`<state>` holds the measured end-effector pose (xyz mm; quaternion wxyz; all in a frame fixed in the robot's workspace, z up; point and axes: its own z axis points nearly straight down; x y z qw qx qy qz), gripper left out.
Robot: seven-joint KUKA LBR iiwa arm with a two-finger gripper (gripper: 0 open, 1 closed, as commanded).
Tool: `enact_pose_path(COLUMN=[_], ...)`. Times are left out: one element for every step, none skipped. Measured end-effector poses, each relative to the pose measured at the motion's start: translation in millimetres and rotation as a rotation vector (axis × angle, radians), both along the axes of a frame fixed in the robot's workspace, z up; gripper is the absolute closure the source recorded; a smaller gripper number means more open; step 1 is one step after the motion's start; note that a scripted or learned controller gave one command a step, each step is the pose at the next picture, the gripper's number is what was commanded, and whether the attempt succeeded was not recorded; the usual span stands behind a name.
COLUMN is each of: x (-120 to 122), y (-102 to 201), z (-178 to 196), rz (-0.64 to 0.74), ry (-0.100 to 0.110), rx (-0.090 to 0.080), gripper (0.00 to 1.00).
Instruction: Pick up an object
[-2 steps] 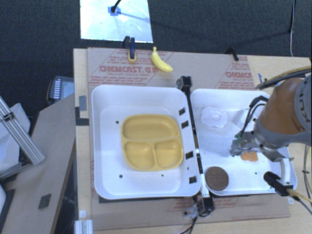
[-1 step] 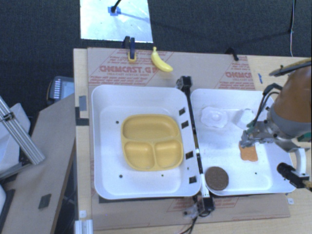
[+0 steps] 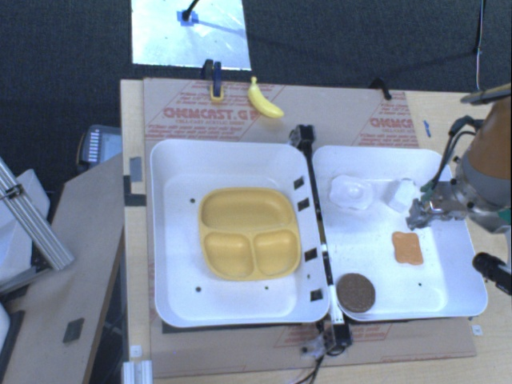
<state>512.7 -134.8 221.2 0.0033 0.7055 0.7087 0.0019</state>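
Fingers above toast | right bin | near right wall

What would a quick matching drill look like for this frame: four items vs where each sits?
Items:
1. yellow divided tray
2. banana
3. brown round disc
4. orange flat piece

Places:
A. bench board behind the bins
B. right bin, front left corner
C. middle of the left bin
D. right bin, just in front of the gripper

Pairs: 1-C, 2-A, 3-B, 4-D
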Motion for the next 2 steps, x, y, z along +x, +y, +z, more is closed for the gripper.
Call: enact_pose_path(x=[16,29], y=[59,109], z=[3,-2], rz=[0.006,0.006], ry=[0.004,0.005], rx=[0.004,0.003], gripper=[1.00,1.00])
